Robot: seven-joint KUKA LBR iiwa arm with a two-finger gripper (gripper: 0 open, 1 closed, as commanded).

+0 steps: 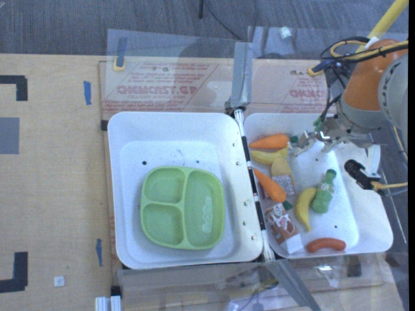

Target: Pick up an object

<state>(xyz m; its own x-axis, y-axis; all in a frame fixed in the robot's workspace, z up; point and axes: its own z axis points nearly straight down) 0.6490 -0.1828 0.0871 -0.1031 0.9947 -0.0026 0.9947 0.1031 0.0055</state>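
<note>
Camera view: claw (319, 137) poised over the right bin (373, 229), upper part; whether it is open or closed cannot be told. Candidates crowded below: carrots (271, 141), banana (303, 207), green bottle (322, 195), sausage (326, 244). Risk judged: a neighbour nudged, or a rounded item slipped.

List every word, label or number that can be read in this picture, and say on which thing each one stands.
"CHANCAST.GB" or similar, uncertain: faint red print on the clear sheet behind the left bin.
Red print on the clear sheet behind the right bin: only a fragment shows, too blurred to read.
Small packet in the right bin: has printing, too small to read.
Green bottle: label too small to read.
Green tray: embossed mark, not readable.
</note>
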